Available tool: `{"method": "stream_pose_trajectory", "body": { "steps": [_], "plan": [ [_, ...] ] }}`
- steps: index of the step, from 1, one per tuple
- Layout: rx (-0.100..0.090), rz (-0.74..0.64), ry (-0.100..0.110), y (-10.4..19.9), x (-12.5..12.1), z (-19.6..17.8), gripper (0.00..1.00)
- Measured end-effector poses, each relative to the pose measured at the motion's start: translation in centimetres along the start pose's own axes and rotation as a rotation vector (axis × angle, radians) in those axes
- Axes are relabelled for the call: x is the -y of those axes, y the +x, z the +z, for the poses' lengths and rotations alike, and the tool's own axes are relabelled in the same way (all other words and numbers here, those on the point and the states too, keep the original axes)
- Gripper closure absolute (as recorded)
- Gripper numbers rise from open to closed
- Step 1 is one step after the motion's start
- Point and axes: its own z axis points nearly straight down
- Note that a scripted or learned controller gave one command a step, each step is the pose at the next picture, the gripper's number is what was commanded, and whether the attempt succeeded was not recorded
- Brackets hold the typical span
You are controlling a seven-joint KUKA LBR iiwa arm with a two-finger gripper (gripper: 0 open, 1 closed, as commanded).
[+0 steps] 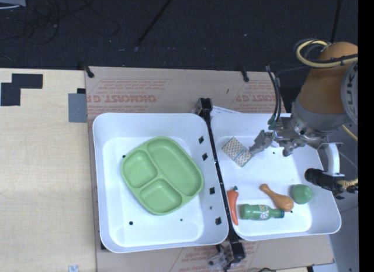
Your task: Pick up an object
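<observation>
The right bin [327, 221] holds several small items. A patterned block [236, 151] lies near its upper left. An orange carrot [233, 205], a green bottle [261, 212], a tan drumstick [276, 196] and a green round piece [301, 193] sit along its front. My gripper [274, 145] hangs over the bin's upper middle, just right of the patterned block. Its fingers are spread open with nothing between them. The left fingertip [259, 143] is close to the block's right edge.
The left bin [111, 218] holds a green divided plate [162, 174]. A black divider [211, 165] with clips runs between the two bins. The grey and orange arm [327, 89] comes in from the right, with cables looping above it.
</observation>
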Motion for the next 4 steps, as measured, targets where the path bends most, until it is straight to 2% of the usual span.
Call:
{"method": "stream_pose_trajectory", "body": {
  "steps": [1,2,3,4],
  "plan": [
    [0.002,-0.001,-0.012,0.0,-0.3,-0.6,0.00],
    [0.000,-0.001,-0.004,0.2,-0.1,5.9,0.00],
    [0.000,0.000,-0.005,0.3,0.0,11.3,0.00],
    [0.000,0.005,-0.007,0.2,0.0,10.0,1.00]
  ]
}}
